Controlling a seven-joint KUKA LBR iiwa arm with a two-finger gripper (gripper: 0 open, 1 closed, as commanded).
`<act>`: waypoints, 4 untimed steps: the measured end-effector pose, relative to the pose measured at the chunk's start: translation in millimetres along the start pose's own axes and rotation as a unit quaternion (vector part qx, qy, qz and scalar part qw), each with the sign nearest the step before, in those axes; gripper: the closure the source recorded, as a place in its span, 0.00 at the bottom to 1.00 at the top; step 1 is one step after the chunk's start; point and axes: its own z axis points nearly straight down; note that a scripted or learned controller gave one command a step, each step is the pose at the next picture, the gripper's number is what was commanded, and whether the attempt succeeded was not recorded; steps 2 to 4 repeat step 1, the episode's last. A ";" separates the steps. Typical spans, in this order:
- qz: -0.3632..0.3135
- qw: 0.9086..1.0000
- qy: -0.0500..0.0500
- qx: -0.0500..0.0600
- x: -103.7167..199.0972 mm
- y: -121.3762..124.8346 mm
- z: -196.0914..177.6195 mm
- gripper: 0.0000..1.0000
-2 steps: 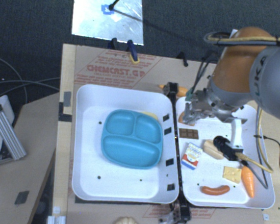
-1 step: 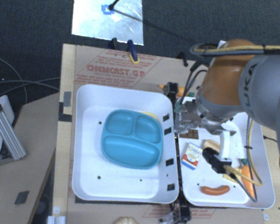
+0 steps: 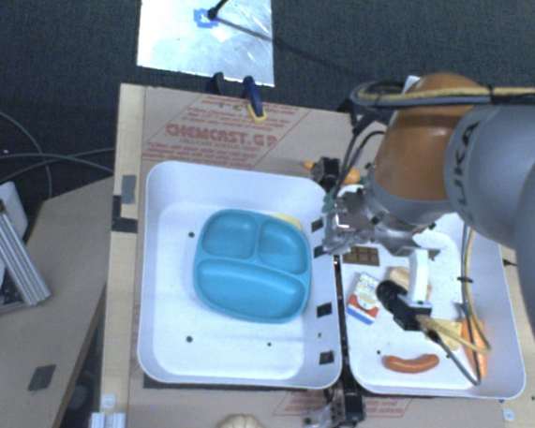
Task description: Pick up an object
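two white bins (image 3: pixel 163 274): blue tray (image 3: pixel 253 263) left, sausage (image 3: pixel 411 363) right.

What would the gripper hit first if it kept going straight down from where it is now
Likely the brown chocolate-bar piece on the right bin floor, just below the gripper. Depth is unclear from this slant, so it might instead land on the divider between the bins.

Hidden behind the arm (image 3: pixel 462 152)
The arm covers the right bin's (image 3: pixel 506 372) far end; the gripper is concealed beneath the wrist; the arm runs off the right edge
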 end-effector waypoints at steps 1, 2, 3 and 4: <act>0.001 1.000 0.000 -0.001 -3.0 6.8 -13.6 1.00; 0.001 1.000 0.000 -0.001 -3.0 6.8 -13.6 1.00; 0.001 1.000 0.000 -0.001 -3.0 6.8 -13.6 1.00; 0.001 1.000 0.000 -0.001 -3.0 6.8 -13.6 1.00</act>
